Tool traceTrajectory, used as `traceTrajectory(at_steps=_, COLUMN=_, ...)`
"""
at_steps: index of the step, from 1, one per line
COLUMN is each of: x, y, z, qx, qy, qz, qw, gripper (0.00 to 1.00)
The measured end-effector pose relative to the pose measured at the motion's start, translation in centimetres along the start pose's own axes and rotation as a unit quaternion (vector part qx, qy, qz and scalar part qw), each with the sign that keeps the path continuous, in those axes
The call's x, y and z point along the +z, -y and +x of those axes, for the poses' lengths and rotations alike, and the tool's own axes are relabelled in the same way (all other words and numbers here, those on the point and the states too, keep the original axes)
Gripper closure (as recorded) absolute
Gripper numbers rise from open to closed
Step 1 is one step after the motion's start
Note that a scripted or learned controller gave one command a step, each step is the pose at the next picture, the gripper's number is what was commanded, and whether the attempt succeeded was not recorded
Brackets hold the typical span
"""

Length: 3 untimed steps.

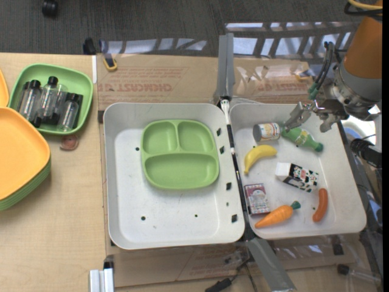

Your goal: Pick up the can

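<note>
The can (266, 131) lies on its side in the right bin (351, 181), near the bin's back left, its label pale with red and yellow marks. A green bottle (303, 138) lies just to its right, touching or nearly touching it. My gripper (310, 120) hangs over the back of the right bin, above the bottle and a little right of the can. Its fingers (295, 117) are spread open with nothing held between them.
The right bin also holds a banana (259, 157), a milk carton (298, 176), a sausage (320, 204), a carrot (276, 215) and a small packet (257, 198). A green divided plate (180, 153) lies in the left bin (121, 193). A tray of vials (51, 99) sits far left.
</note>
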<state>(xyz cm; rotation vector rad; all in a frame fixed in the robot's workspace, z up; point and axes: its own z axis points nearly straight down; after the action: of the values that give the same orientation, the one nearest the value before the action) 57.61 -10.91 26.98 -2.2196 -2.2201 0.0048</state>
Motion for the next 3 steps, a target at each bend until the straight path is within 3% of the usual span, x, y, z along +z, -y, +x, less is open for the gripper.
traceTrajectory(at_steps=1, x=14.5, y=-6.2, z=1.1, qx=-0.053, qy=0.0, qz=-0.001, qw=0.9986, gripper=0.0)
traceTrajectory(at_steps=2, x=17.1, y=-8.7, z=-2.0, qx=0.021, qy=-0.001, qz=-0.008, qw=0.9998, gripper=0.0)
traceTrajectory(at_steps=3, x=16.1, y=-8.8, z=-2.1, qx=0.02, qy=0.0, qz=-0.009, qw=0.9998, gripper=1.0)
